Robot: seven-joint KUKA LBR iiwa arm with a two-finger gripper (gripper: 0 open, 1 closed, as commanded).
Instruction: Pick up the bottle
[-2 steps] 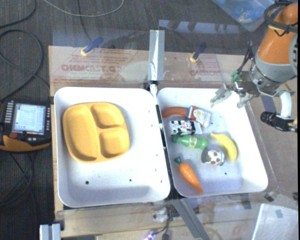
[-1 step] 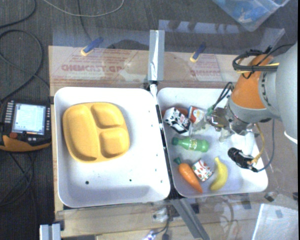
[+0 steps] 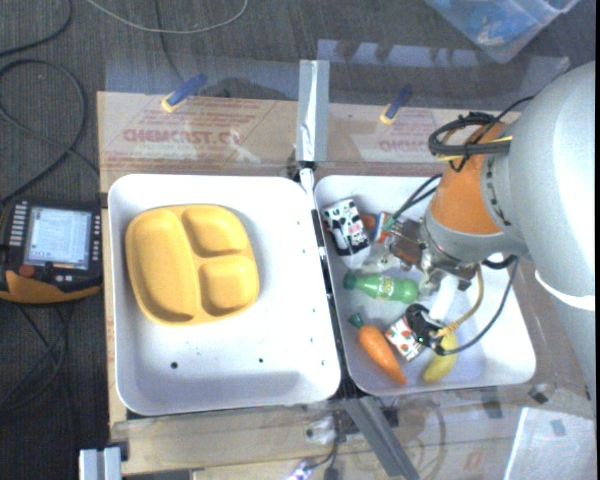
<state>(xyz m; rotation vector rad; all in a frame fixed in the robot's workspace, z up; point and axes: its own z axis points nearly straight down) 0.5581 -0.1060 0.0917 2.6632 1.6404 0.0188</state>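
A green bottle (image 3: 382, 288) with a white cap end lies on its side in the middle of the right bin (image 3: 515, 353). My gripper (image 3: 432, 286) hangs below the orange wrist band, just to the right of the bottle's wider end and very close to it. The arm's bulk covers the gripper from above, and I cannot see whether it touches the bottle.
In the right bin there are also a black-and-white carton (image 3: 345, 225) at the back, a carrot (image 3: 380, 354), a small red-and-white box (image 3: 406, 337) and a banana (image 3: 439, 367) at the front. The left bin (image 3: 150, 358) holds a yellow divided tray (image 3: 192, 261).
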